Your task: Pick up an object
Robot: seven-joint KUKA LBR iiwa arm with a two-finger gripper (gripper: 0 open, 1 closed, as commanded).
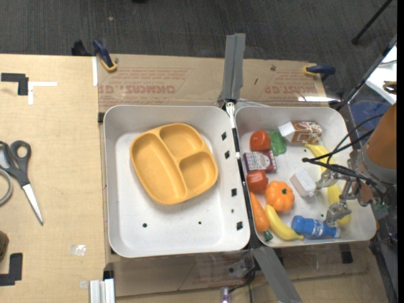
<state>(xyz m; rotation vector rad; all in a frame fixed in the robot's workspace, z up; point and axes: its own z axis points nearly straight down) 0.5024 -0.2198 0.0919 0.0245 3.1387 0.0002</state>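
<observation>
The gripper (333,197) hangs low over the right bin (353,235), near its right wall, with its fingers spread wide and nothing between them; the approach step seems in hand, the grasp not yet made. A yellow piece (334,194) lies under it, the blue bottle (314,226) just beside, toward the near edge; next it should descend and close on one thing.

Divided plate (173,163) in left bin (120,188), toys in right bin (341,128)
</observation>
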